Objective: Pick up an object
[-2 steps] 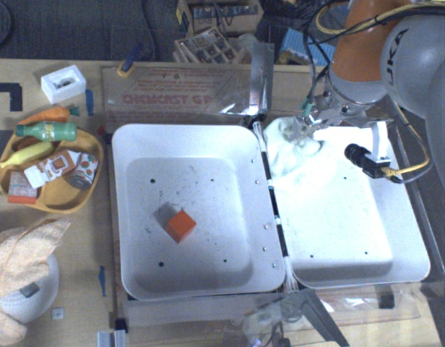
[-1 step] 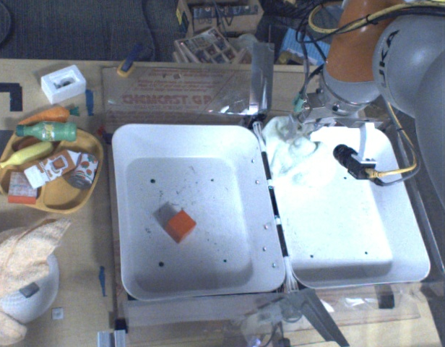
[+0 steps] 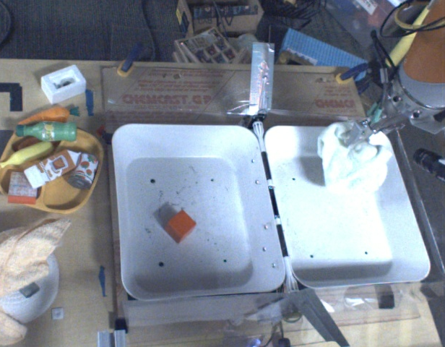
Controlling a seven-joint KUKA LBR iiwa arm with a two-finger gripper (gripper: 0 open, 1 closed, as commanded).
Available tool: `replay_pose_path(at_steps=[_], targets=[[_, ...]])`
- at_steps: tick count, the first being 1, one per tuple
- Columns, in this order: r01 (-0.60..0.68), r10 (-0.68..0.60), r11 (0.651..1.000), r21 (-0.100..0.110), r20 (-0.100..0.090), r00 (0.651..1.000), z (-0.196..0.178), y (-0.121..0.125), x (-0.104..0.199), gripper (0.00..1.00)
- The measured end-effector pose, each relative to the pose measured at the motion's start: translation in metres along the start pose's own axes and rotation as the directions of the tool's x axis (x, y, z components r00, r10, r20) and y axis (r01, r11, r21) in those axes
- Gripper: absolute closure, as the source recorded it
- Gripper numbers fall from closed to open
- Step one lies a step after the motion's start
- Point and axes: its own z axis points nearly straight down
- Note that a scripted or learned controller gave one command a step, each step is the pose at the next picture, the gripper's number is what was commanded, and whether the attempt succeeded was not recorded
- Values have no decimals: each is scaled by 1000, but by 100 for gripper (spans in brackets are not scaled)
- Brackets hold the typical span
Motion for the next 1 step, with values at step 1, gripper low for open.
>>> replay_pose_path(at_steps=[1], targets=[[-99,99,995,0,-1,995,5,41,58,100]])
